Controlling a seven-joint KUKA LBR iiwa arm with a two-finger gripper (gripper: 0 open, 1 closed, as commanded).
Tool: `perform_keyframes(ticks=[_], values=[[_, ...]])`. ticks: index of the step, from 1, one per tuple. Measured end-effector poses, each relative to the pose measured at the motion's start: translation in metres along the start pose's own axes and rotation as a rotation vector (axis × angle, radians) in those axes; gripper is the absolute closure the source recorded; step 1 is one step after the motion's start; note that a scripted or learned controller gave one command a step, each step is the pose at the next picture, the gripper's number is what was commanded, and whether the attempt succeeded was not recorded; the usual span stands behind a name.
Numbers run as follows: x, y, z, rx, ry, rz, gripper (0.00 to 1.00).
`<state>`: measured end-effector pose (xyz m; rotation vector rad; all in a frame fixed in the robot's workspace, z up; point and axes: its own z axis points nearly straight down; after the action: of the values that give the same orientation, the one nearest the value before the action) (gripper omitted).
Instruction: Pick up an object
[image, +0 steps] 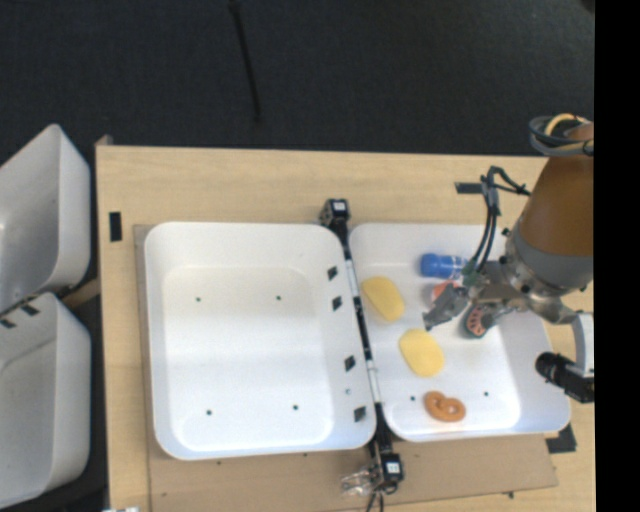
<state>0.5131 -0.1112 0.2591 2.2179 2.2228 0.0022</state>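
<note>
While the arm (556, 215) reaches in from the right edge of the frame, its gripper (447, 305) hangs over the upper middle of the right bin (500, 415); whether it is open or closed cannot be told, since dark metal and cables blur together there. A blue cylindrical object (438, 265) lies just above the gripper, near the bin's upper wall. Two pale yellow lumps sit to its left: one yellow piece (383, 298) near the divider between the bins, the other yellow piece (422, 353) lower, below the gripper. An orange ring-shaped object (444, 407) lies near the bin's lower edge. The left bin (160, 300) sits beside it on the wooden bench (220, 185).
</note>
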Motion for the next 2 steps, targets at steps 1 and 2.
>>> perform_keyframes(ticks=[1,2], values=[[-0.021,0.011,0.112,0.009,0.0,0.003,0.0],[0.01,0.039,0.157,-0.005,-0.004,-0.001,0.0]])
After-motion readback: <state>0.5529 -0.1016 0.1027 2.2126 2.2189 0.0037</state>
